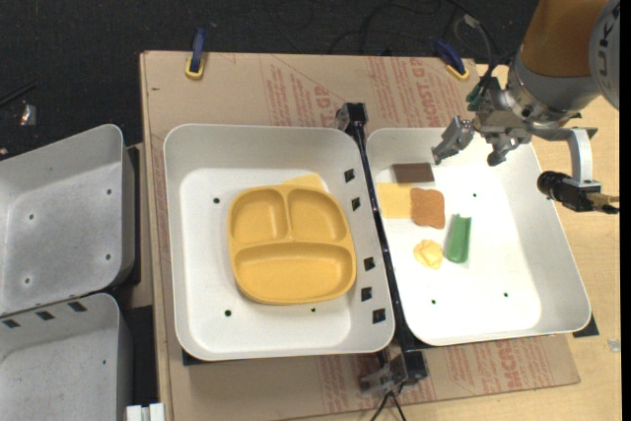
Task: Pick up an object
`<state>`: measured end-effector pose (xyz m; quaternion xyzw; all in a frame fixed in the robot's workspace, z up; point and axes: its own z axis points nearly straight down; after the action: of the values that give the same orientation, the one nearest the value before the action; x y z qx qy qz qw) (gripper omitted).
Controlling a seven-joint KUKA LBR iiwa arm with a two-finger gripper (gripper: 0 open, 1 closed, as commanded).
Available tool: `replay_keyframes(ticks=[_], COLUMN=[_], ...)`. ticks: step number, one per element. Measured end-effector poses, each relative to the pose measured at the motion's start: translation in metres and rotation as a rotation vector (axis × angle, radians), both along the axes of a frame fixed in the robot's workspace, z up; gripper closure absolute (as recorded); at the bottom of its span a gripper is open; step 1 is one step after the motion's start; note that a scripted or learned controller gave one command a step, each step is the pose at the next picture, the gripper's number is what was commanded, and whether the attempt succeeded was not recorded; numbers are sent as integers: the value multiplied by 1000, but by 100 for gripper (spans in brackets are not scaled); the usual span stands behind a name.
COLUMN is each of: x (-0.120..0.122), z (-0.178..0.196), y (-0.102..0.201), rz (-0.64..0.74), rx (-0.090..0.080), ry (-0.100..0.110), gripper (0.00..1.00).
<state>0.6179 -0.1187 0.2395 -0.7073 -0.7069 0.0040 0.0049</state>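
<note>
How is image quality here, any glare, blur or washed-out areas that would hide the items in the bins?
Camera view: the floor of the right bin is overexposed to near-flat white, though the green object and the yellow tray in the left bin stay legible; the claw is slightly soft; the dark floor above the bench loses detail; small items cast only faint shadows.

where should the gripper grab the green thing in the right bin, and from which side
Probably across the middle of the green object, coming straight down from above. It lies flat and elongated, running roughly up-down in the camera view, so fingers closing across its narrow width fit best. The small yellow piece sits close on its left, so gripper clearance there looks tight.
</note>
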Motion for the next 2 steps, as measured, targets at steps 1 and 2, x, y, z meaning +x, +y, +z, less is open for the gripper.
replay_keyframes(ticks=[1, 2], x=[2, 0], z=[7, -57], y=[0, 3], rz=[2, 0], rx=[-1, -1], ry=[-12, -6], gripper=[0, 0])
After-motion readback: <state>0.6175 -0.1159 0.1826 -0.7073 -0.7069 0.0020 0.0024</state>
